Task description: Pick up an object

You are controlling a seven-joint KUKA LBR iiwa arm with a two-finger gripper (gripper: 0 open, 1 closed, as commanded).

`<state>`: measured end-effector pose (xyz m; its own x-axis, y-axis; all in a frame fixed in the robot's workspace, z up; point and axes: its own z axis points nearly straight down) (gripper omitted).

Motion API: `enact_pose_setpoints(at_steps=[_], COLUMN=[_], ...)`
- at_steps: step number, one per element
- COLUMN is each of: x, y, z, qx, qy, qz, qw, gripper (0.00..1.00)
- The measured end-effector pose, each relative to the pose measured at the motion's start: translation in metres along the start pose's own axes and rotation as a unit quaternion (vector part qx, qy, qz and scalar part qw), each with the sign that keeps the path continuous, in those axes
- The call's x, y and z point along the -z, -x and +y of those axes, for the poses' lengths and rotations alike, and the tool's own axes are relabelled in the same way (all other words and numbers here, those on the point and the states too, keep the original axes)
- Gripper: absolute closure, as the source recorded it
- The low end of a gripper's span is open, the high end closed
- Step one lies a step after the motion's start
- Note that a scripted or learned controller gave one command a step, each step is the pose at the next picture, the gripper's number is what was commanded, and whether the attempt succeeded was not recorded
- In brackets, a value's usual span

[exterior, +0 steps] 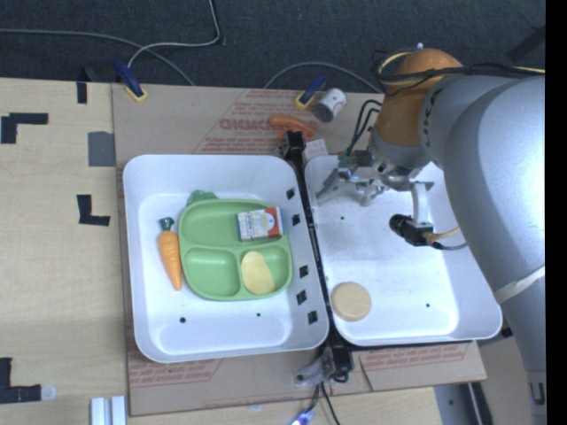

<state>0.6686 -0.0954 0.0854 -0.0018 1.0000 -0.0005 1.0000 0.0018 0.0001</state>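
Our two-finger gripper [359,187] hovers over the right white bin [461,312]; jaw state, we can't tell. Risk: it's well apart from the round tan cookie [351,301], grabbing air.

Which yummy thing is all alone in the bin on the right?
The round tan cookie. The carrot and other foods sit in the left bin.

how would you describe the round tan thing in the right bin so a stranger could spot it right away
Start at the right white bin, the one under the grey arm. Look to its near left corner, beside the divider between the two bins, and you find a flat round tan cookie. It lies alone on bare white floor, away from the gripper at the far end.
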Motion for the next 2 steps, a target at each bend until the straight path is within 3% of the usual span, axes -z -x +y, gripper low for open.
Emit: enact_pose_setpoints(at_steps=[1,2], x=[0.012,0.000], y=[0.000,-0.001], z=[0.000,-0.012], qx=[0.000,0.000], qy=[0.000,0.001], qz=[0.001,-0.001], qw=[1.0000,1.0000], gripper=[0.00,0.00])
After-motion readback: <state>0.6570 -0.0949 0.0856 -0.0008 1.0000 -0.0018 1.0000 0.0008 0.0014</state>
